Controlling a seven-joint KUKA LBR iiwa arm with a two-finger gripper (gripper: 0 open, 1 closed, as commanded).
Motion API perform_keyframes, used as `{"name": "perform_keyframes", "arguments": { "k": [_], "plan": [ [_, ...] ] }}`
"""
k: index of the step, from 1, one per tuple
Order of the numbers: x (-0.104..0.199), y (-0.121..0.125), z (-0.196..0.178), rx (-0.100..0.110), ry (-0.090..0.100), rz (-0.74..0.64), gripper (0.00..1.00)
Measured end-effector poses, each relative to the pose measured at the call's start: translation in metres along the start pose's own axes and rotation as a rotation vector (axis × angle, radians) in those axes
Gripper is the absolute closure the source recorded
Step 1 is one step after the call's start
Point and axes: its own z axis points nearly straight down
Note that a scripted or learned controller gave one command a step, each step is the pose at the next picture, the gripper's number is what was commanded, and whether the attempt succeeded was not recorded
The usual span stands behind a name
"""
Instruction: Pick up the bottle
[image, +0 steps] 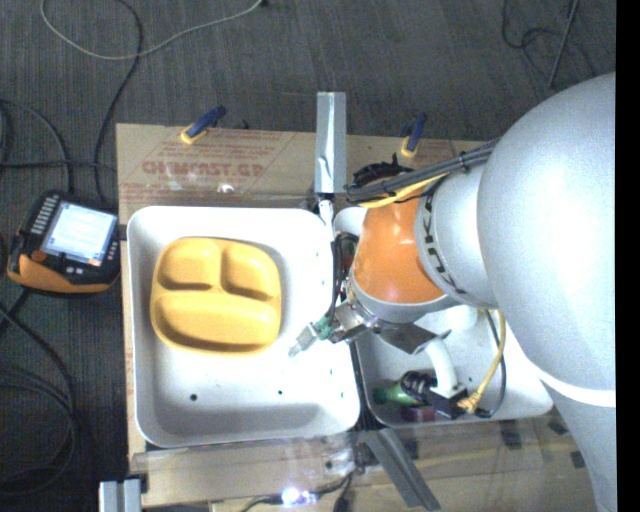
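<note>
While the orange-and-black handheld pendant with a lit screen (62, 243) lies on the floor off the bench's left side, nothing there bears on the pick.

Left shallow white plastic bin (230, 400): holds one yellow moulded tray with three compartments (217, 292), lying flat in the upper left part. No bottle in it.

Two-finger gripper (318, 335): sits low over the left bin's right wall, at the divide between the bins. Something greenish shows at its tip, too small to identify. I cannot tell if it is spread or closed, and I see nothing held.

Right shallow white plastic bin (515, 400): mostly hidden under the grey arm with its orange band (395, 262). Near its front wall lies what I take for the dark green bottle (408, 386), on its side, with a thin yellow cable (491, 365) looping just beside it.

Judgement: the gripper is near the bottle but apart from it, on the wrong side of the divide. To do this step well I would move right and toward the front wall, line the jaws across the bottle's narrow axis, and descend clear of the cable and the wall.
</note>
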Motion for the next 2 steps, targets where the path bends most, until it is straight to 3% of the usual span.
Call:
{"name": "perform_keyframes", "arguments": {
  "k": [1,2],
  "plan": [
    [0.005,0.004,0.003,-0.002,-0.007,0.062,0.0],
    [-0.047,-0.036,-0.041,0.007,0.032,0.105,0.0]
  ]
}}
